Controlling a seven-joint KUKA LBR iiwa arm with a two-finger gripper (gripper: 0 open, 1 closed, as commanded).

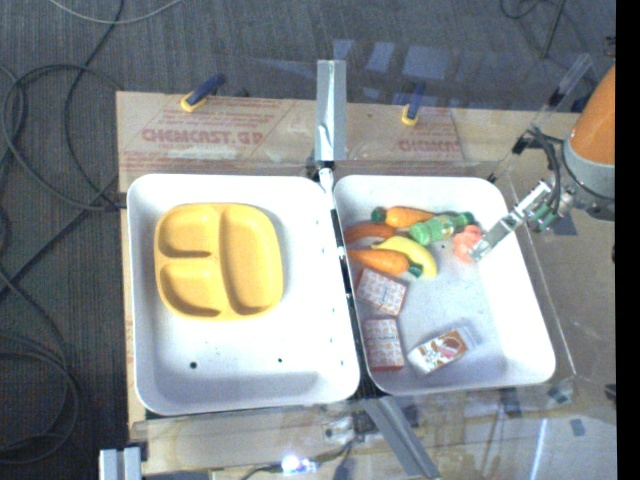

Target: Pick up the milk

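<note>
The milk (440,349) is a small white carton with a red print, lying on its side near the front of the right bin (520,308). My gripper (482,247) reaches in from the right at a slant, over the back right part of that bin. Its tip is beside a small pink-orange toy (464,242) and well behind the milk. Nothing shows in its grasp.
The right bin also holds two carrots (405,216), a banana (416,252), a green bottle (438,229) and two checkered packets (381,292). A yellow divided tray (220,259) lies in the left bin (240,368). A metal post (326,113) stands behind the bins.
</note>
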